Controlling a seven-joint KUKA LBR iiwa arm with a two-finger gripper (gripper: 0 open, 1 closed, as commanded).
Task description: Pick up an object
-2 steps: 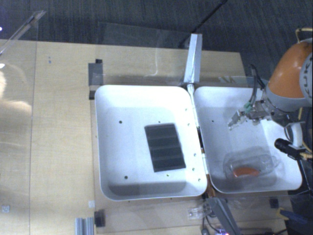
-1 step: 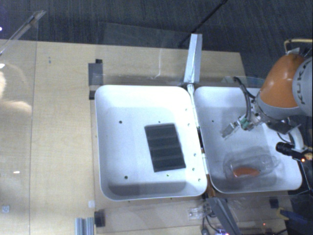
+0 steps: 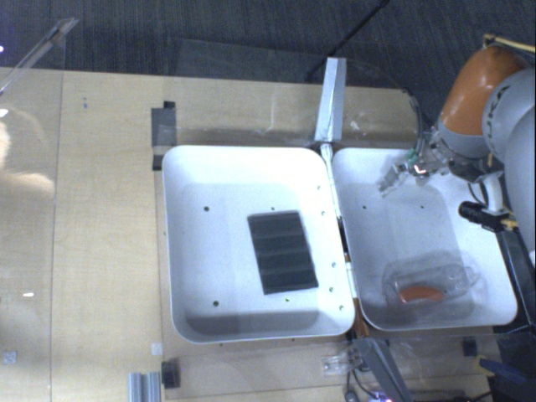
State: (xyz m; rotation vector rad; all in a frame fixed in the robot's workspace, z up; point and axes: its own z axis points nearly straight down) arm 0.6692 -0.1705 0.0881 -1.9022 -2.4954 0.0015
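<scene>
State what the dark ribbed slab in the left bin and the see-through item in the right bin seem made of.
Dark ribbed slab: probably matte rubber or foam; it is dull black, without glare. See-through item: likely clear glossy plastic; an orange piece shows through it.

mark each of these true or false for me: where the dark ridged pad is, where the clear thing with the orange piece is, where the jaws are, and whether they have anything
1. The dark ridged pad lies in the left bin. True.
2. The clear plastic item with an orange piece inside sits in the left bin beside the pad. False: it lies in the right bin, near its front edge.
3. The gripper is above the back part of the right bin. True.
4. The gripper is holding the clear plastic item. False: that item lies on the bin floor, well apart from the gripper.
5. The dark ridged pad is propped against the bin wall. False: it lies flat near the bin's middle.
</scene>
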